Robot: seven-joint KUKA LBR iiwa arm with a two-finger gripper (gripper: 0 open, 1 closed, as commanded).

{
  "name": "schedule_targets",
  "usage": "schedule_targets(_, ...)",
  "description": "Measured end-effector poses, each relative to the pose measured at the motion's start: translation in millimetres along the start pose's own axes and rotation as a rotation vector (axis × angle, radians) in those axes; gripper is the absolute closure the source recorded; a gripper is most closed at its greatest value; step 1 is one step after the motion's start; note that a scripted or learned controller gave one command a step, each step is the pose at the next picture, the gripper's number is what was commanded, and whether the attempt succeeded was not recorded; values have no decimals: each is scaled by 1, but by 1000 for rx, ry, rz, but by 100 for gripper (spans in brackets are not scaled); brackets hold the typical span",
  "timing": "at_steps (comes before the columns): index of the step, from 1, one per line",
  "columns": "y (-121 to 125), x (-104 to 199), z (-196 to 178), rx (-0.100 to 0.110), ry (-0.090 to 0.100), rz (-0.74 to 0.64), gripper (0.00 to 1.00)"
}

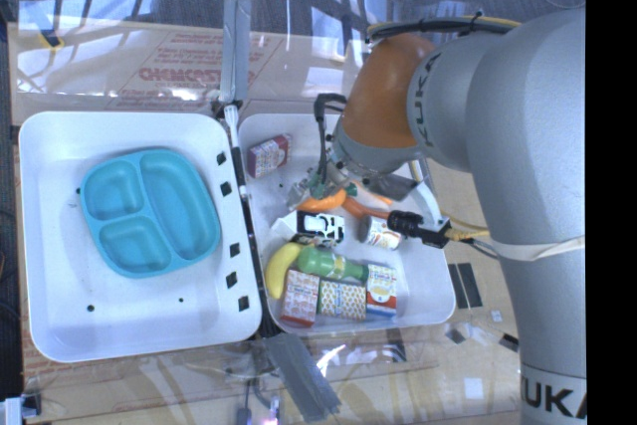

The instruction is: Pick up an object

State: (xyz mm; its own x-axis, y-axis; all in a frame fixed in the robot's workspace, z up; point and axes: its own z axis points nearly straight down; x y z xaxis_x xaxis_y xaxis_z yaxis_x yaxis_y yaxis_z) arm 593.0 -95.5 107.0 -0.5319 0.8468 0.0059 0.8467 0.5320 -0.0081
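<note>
My gripper is low in the right bin, under the orange wrist band, just above and touching distance from an orange carrot. In front of the carrot lies a small white and black item, with a small can to its right. Nearer the front are a yellow banana, a green bottle and three cartons in a row. A small red box lies at the bin's back left. The arm hides the gripper's tips.
The left bin holds a blue divided plate. A divider with black clips separates the bins. The big grey arm covers the right bin's back right corner and the bench's right side.
</note>
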Motion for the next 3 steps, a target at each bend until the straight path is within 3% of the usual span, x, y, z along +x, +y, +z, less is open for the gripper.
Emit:
schedule_targets(1, 0, 0, 0, 0, 0, 0, 0)
schedule_targets(2, 32, -60, 16, -7, -5, 217, 0)
schedule_targets(3, -33, -11, 17, -4, -2, 208, 0)
